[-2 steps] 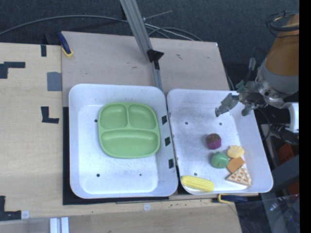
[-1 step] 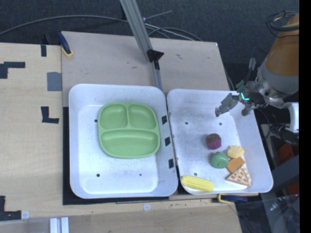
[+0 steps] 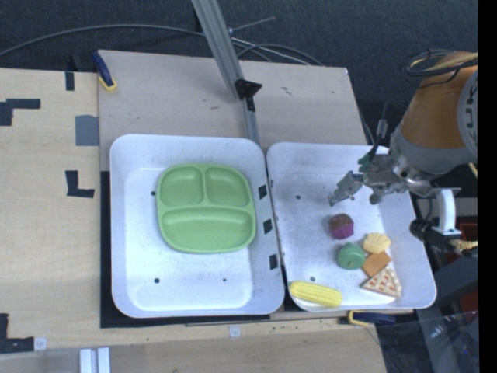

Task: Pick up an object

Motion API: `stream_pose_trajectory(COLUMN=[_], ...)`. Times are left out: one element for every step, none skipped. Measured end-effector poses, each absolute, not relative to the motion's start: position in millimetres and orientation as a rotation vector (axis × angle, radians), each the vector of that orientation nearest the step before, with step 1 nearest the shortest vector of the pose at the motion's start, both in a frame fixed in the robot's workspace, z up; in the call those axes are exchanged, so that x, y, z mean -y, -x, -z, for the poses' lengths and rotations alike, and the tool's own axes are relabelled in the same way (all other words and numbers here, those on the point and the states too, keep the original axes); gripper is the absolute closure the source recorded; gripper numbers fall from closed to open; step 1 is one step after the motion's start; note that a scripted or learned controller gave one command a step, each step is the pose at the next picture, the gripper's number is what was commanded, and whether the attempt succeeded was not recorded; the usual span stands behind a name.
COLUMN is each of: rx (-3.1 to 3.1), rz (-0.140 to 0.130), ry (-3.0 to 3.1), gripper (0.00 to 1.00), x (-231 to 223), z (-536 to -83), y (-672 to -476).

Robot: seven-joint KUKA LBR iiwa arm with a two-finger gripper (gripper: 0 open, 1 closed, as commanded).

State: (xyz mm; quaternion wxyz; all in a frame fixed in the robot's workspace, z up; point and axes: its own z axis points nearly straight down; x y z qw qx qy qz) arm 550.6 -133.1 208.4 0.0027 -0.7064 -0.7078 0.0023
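My gripper (image 3: pixel 357 190) hangs over the right bin (image 3: pixel 299 169), near its upper right part, with its two grey fingers spread apart and nothing between them. Just below it lies a small dark purple object (image 3: pixel 341 225). Further down are a green round piece (image 3: pixel 351 256), a pale yellow shell-shaped piece (image 3: pixel 377 243), an orange block (image 3: pixel 375 263) and a waffle-patterned wedge (image 3: pixel 383 284). A yellow corn cob (image 3: pixel 315 293) lies at the bin's front edge.
The left bin (image 3: pixel 132 286) holds a green divided plate (image 3: pixel 206 207). A grey metal post (image 3: pixel 221 41) slants up from between the bins at the back. The arm's orange band (image 3: pixel 439 115) stands at the right.
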Motion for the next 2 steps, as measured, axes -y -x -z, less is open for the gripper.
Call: stream_pose_trajectory(rx=[2.219,2.219], rz=[-0.008,-0.008], ry=[2.216,2.215], gripper=[0.00,0.00], x=[135.5,134.5], z=[-147.4,-93.1], y=[-556.2,-554.0])
